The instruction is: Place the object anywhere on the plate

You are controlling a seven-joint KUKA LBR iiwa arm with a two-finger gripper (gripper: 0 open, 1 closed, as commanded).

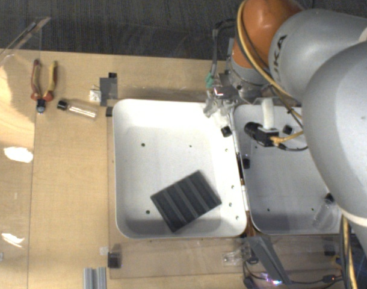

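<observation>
On the pale wooden worktop point(63, 179) at far left lie red-handled pliers point(43, 83) and a small clear tube point(79, 108). In the left bin point(135, 131), smooth white plastic with rounded corners, a dark ribbed rectangular slab point(186, 200) lies flat and askew near the front. My pincer point(222, 110) hangs over that bin's back right corner; I cannot tell its state. The right bin point(292, 185) sits beneath my glossy grey arm point(328, 71).

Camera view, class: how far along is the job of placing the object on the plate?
Done: nothing visibly completed; the ridged dark plate in the left bin carries no object. In hand: the end effector sits above the left bin's upper right corner, well away from the plate; no object can be made out at it. Left: bringing an object over and setting it on the plate.
</observation>
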